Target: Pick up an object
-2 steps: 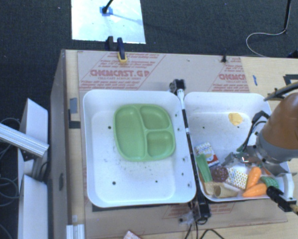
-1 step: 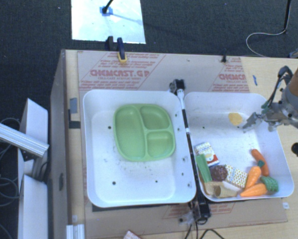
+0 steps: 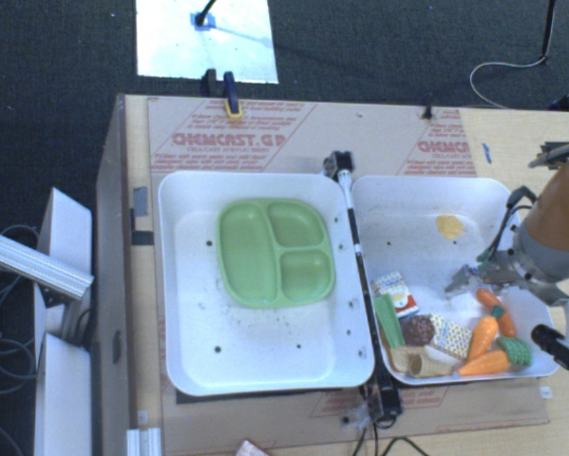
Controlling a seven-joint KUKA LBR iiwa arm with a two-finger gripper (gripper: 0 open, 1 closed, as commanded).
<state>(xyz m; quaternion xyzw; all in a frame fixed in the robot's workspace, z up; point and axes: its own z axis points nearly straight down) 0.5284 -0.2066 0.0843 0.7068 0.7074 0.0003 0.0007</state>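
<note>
Hovering low over the right bin [image 3: 426, 193], end effector [image 3: 488, 275] sits just above the toy carrots [image 3: 483, 335] clustered at the near corner; finger spread cannot be told.

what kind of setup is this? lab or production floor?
Likely a robot-grasping lab: two white bins on a cardboard-topped bench, toy food such as carrots, a green divided tray, loose cables on carpet, and a grey-and-orange arm.
</note>
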